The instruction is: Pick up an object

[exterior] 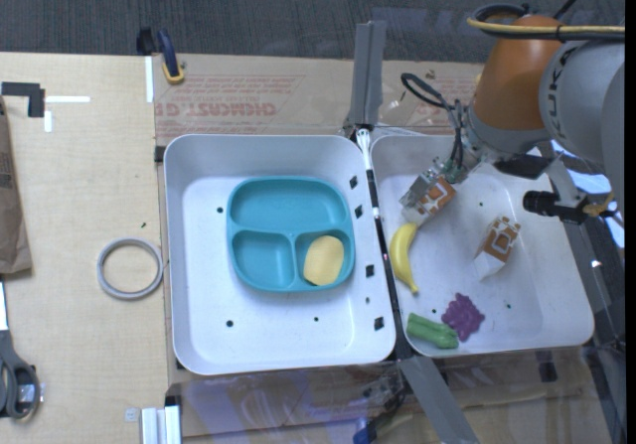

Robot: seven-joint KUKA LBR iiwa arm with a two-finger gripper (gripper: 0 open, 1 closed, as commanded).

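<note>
In the right bin (556, 323) lie a yellow banana (402, 253), a green vegetable (431, 331), a purple bunch of grapes (463, 314) and a small orange-and-white block (499, 239). My gripper (437, 186) reaches down from the orange-banded wrist into the bin's back left part. A second small orange-and-white item (431, 199) sits right at its tip, just above the banana's top end. Whether that item is held is unclear.
The left bin (199, 333) holds a teal divided plate (268, 223) with a round yellow piece (323, 260) in its front right compartment. A grey ring (130, 267), scissors (15, 387) and a brown bag (10, 204) lie on the bench to the left.
</note>
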